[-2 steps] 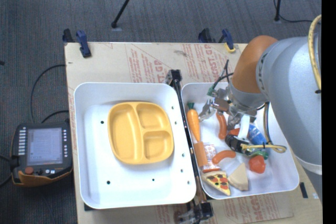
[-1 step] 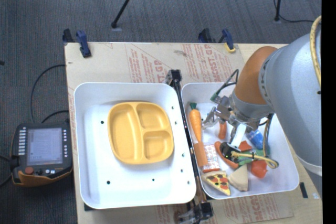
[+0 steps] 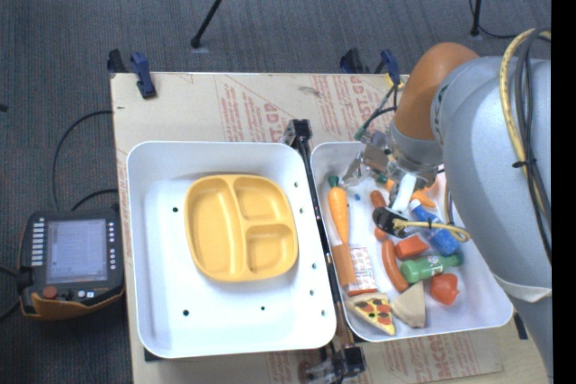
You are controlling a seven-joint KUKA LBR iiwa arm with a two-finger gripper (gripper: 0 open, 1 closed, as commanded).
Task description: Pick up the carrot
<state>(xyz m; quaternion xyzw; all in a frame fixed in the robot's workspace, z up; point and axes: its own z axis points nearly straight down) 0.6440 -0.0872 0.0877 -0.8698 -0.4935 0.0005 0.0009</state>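
just left of the gripper (image 3: 389, 190), the carrot (image 3: 338, 213) lies along the bin (image 3: 486, 306) wall; whether the gripper is open cannot be told. crowded toys risk a wrong grab.

Arm (image 3: 490, 139): bulky grey casing, orange band above wrist, yellow cable looped outside; hand (image 3: 389, 180) metallic, details unclear.

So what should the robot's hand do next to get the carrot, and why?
Probably slide a little toward the left wall of the right bin and lower over the carrot. The gripper sits up and to the right of it, and the carrot lies alone along that wall, untouched.
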